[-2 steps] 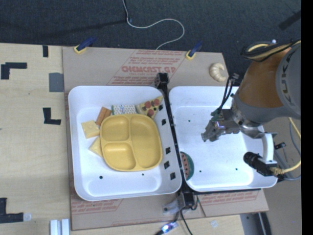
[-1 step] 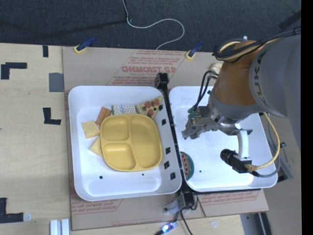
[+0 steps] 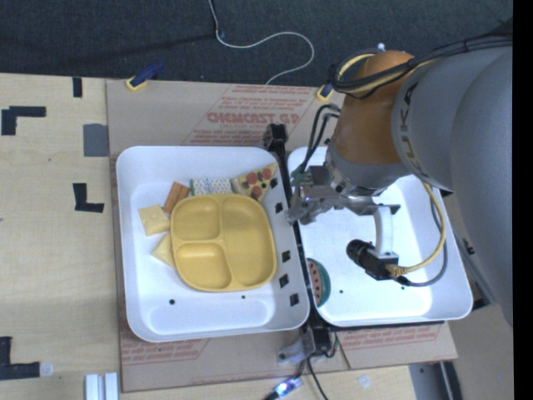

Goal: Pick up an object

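A yellow divided plate (image 3: 223, 242) lies in the left bin (image 3: 150, 311). Tan crackers (image 3: 155, 221) and a brown biscuit (image 3: 176, 197) sit at its upper left, and a patterned flat piece (image 3: 255, 180) lies behind it. A round green and red object (image 3: 319, 280) rests in the right bin (image 3: 416, 307) against the divider. My gripper (image 3: 305, 209) hangs over the right bin's left side, close to the divider, under the orange wrist band (image 3: 375, 123). Nothing shows between its fingers.
The two bins meet at a black-clipped divider (image 3: 287, 248). A yellow cable (image 3: 433, 248) and a black fitting (image 3: 371, 259) hang from the arm over the right bin. Cardboard lies under both bins, and a white cord (image 3: 266, 40) runs across the dark floor behind.
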